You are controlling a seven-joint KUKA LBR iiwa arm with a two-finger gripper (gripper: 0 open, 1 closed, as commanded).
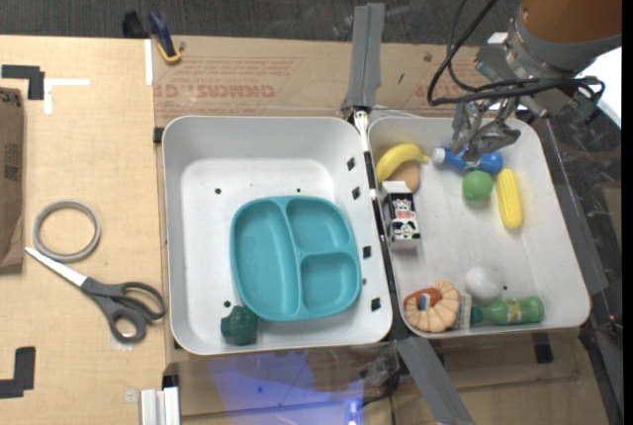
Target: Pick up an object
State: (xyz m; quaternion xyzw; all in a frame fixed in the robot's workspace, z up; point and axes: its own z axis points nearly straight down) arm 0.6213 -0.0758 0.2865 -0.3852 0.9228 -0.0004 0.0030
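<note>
Nearest you, along the front edge of the right bin (566,245), a green bottle (509,311) lies on its side, with a round orange-and-cream toy (433,306) just to its left and a white ball (484,283) touching it from behind. Level with these in the left bin (188,215), a small dark green lump (238,325) sits in the front corner, touching the edge of a teal divided plate (295,257) that fills the bin's middle.

Outside the bins, on the wooden table (89,117) to your left, you have grey-handled scissors (104,294) and, a little farther back, a roll of tape (66,229).

Moving back in the right bin, a small black-and-white carton (402,214) lies against the dividing wall, with a brown egg-like object (406,178) and a yellow banana (399,159) behind it. Toward the right side, a yellow corn cob (508,198) lies lengthwise, beside a green ball (478,186).

Farthest back, a small blue-and-white object (467,157) rests near the bin's rear wall. Your pincer (481,144) hangs directly over it, fingers pointing down and close around the blue object; you cannot tell from this angle whether they are apart or closed, or whether they grip it. The grey arm (554,42) with its orange band rises to the upper right, cables looping beside it.
</note>
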